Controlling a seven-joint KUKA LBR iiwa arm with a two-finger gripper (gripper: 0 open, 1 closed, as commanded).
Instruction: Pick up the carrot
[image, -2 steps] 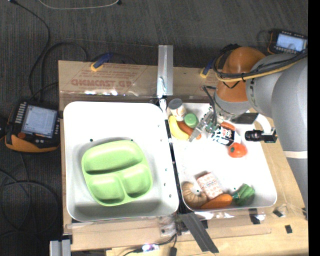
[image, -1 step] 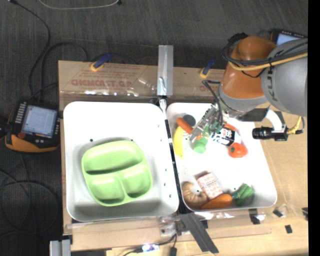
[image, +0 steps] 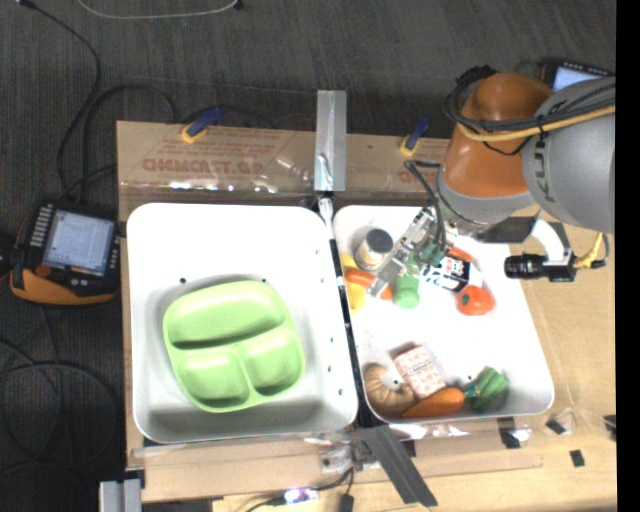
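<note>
The carrot lies along the front edge of the right bin, orange, with its green leafy top pointing right. My gripper hangs over the back left part of that bin, well behind the carrot and apart from it. It sits above a cluster of small items, beside a green piece and an orange-yellow piece. Nothing shows in its grasp.
A metal can stands just behind the gripper. A red tomato-like item lies to its right. A small printed box and a brown round item crowd the carrot's left end. The left bin holds a green divided plate.
</note>
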